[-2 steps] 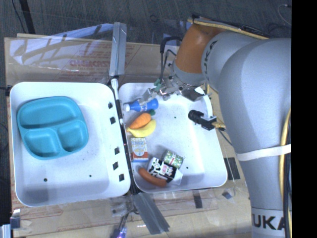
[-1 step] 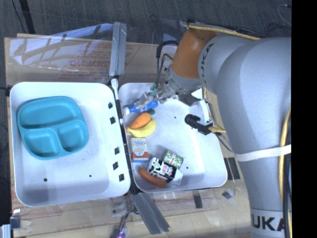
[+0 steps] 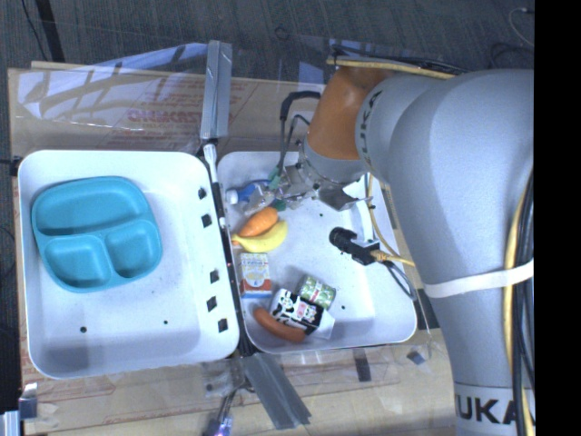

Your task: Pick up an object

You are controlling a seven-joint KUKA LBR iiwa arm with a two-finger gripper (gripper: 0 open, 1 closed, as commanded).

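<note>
Nearest the camera, well this side of the banana (image 3: 266, 237), a sausage (image 3: 275, 326) lies along the front wall of the right bin (image 3: 386, 321), touching a black-and-white carton (image 3: 298, 309), with a green can (image 3: 319, 291) just behind that. A small carton (image 3: 255, 272) sits closer to the banana, just on its near side and against the bin's left wall. The banana itself has a carrot (image 3: 260, 222) resting on its far edge, the two touching, the carrot's green top pointing away to the right. Just beyond the banana and slightly left is a blue-and-white item (image 3: 243, 193), too small to name. Far to the banana's left, in the left bin (image 3: 118, 330), sits a blue tray (image 3: 91, 234), well out of play. And here's the action: the hand (image 3: 289, 187) is low in the right bin, just beyond the banana, right at the carrot's green end. Spread or pressed together, I cannot tell, and nothing shows in its grip. Behind it the grey arm (image 3: 454, 198) fills the worktop (image 3: 109, 107) side to the banana's right. My read: this is the reach, with the carrot as the likely target and the pick not yet made. The next move calls for centring over the carrot's body, not its tip, closing firmly, then lifting straight up so the banana underneath does not get dragged along.
</note>
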